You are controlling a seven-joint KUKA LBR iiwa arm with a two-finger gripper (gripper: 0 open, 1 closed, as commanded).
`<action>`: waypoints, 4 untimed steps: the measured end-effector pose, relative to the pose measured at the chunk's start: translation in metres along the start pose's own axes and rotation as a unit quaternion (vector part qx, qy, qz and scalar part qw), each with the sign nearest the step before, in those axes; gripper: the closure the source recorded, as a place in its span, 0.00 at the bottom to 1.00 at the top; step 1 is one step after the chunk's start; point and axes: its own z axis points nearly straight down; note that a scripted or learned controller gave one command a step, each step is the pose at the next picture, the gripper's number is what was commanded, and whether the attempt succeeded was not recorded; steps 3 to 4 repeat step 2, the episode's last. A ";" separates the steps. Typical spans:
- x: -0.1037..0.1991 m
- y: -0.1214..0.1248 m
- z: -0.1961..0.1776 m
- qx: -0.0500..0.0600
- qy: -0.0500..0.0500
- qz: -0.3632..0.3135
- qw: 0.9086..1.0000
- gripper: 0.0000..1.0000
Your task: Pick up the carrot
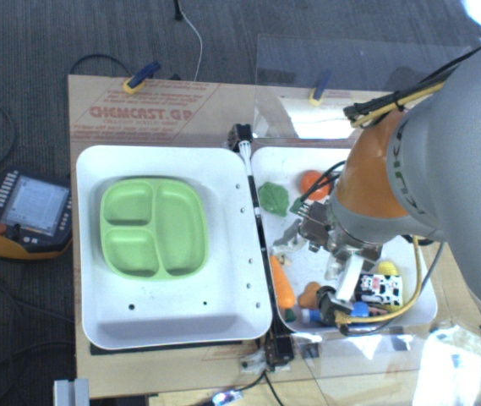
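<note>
carrot: lying flat in the right bin, tucked along its left wall toward the near corner. Looks parked there because the wall stops it rolling.
pincer: hanging low over the middle of the right bin, just beside the carrot's far end but not on it. Clenched or released, honestly can't tell from this angle. Nothing seen gripped.
why the pose matters: probably needs a shift toward the wall and a turn to line up with the carrot. Tight spot, so bumping the wall is a risk.
close neighbours: small orange lump just right of the carrot, easy to grab by mistake. Blue bit and a yellow-and-white patterned thing near the front edge.
further back: green leafy piece by the same wall, round orange thing beside it.
left bin: holding a green divided plate, nothing on it.
table: brown sheet under both bins.
count: two bins, one carrot, one plate with three compartments, one green piece, two other orange items, one arm.
</note>
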 end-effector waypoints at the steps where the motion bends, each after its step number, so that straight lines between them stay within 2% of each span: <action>1: 0.001 0.000 0.000 0.000 -0.001 -0.045 0.999 0.00; 2: -0.013 0.007 0.000 0.000 -0.001 -0.088 0.996 0.00; 4: -0.013 0.007 0.000 0.000 -0.001 -0.088 0.996 0.00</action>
